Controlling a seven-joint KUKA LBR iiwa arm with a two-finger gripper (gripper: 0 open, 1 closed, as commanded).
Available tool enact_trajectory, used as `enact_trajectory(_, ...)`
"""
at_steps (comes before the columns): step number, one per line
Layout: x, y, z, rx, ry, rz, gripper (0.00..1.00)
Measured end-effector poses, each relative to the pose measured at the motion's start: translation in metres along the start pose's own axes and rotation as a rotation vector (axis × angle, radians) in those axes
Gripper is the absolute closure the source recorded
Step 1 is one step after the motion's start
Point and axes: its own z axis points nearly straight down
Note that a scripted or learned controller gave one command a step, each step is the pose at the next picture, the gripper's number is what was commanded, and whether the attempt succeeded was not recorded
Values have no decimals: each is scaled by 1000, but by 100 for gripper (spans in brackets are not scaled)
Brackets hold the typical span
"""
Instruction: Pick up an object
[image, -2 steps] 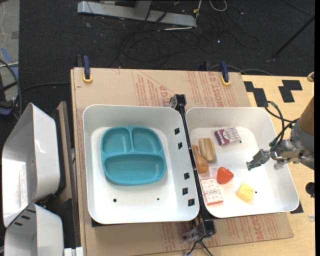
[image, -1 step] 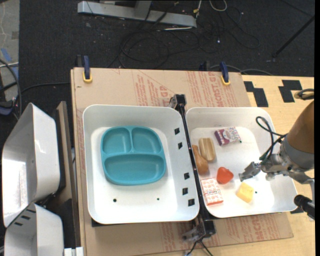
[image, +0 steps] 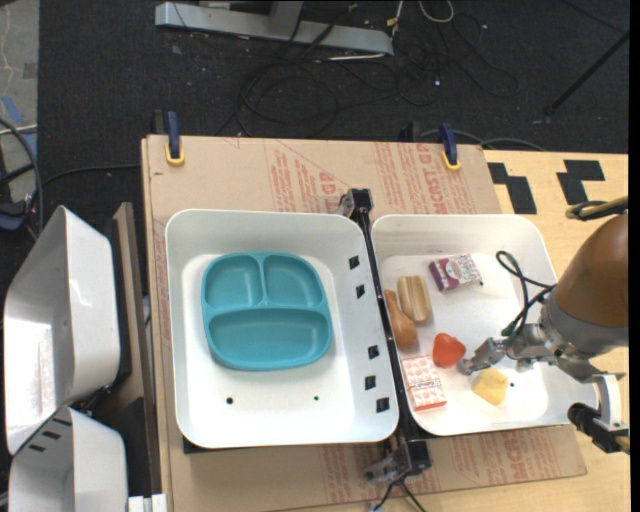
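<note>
Approach step, nothing gripped yet. Pincer (image: 487, 355) low in right bin (image: 520, 235), lower right of frame, fingers parted with nothing between, tips between yellow block (image: 490, 386) and red piece (image: 448, 349). Yellow block likely target: just below the tips, squat, no clear long axis. Next move probably calls for a small shift down-frame, descent, then closing. Red-and-white packet (image: 426, 381) lower left of bin, long axis roughly up-down frame. Farther up: bread rolls (image: 408, 305), purple carton (image: 455, 271). Teal tray (image: 266, 310) in left bin (image: 190, 330).

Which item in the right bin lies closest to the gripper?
The pale yellow block, just below the gripper; the red piece sits slightly farther left.
</note>
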Motion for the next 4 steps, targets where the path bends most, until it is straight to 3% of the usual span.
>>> enact_trajectory(1, 0, 1, -12, -3, -1, 1, 100)
enact_trajectory(3, 0, 3, -118, -8, -3, -5, 100)
enact_trajectory(4, 0, 4, -139, -6, -3, -6, 100)
